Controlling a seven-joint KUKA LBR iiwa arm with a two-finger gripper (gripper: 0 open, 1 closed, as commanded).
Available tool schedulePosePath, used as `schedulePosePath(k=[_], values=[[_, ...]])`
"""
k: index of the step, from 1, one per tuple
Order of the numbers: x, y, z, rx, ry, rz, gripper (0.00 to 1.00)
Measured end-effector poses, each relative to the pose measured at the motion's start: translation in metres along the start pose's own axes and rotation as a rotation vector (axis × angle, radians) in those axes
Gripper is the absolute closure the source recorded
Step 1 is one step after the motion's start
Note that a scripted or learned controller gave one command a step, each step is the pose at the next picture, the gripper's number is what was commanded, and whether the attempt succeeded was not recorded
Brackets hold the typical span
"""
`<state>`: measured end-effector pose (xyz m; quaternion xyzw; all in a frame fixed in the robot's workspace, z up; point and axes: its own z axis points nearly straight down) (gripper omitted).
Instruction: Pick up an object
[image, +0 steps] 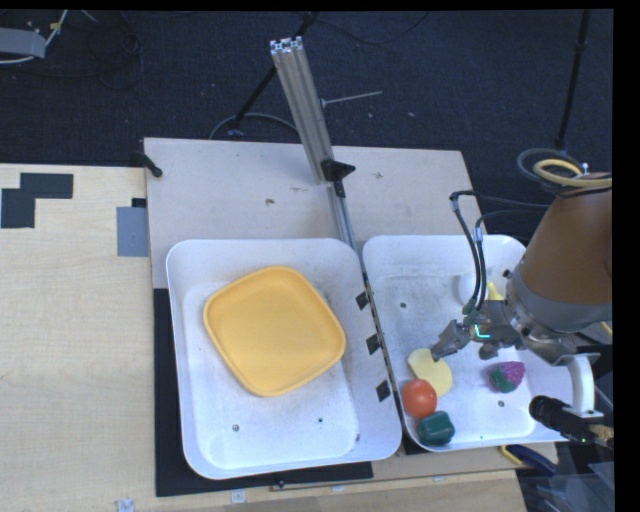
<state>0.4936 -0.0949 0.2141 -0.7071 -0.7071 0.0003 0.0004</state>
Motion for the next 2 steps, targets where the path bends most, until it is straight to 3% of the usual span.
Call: schedulePosePath(k=[1, 2], values=[[0.000, 0.000, 0.000, 0.000, 0.000, 0.000, 0.00], [-0.003, 0.008, 0.056, 0.004, 0.000, 0.000, 0.00]])
